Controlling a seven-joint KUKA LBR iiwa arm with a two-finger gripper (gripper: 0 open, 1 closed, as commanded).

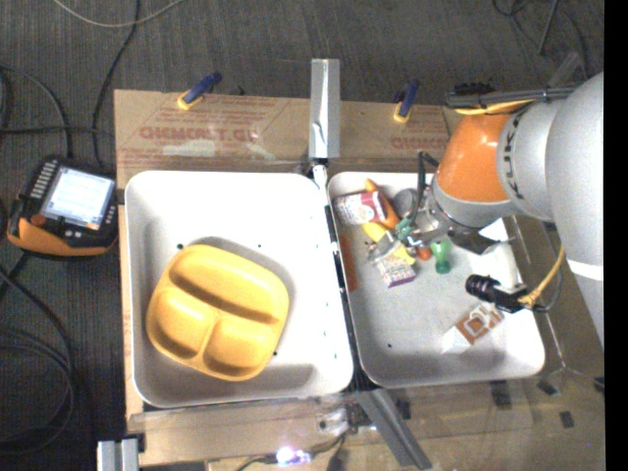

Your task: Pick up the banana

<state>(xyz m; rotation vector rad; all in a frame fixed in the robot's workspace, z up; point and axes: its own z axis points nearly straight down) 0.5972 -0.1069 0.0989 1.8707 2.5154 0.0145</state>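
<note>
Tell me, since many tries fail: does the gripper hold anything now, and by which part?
It cannot be told. The gripper sits low among the clutter in the right bin, beside the banana, and its hold is hidden.

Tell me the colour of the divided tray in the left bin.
Yellow tray, clearest in the camera view.

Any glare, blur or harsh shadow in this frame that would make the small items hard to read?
Camera view: the right bin is evenly lit, but its clustered items are small and soft; the arm hides part of them. The yellow tray casts a soft shadow in the left bin.
</note>
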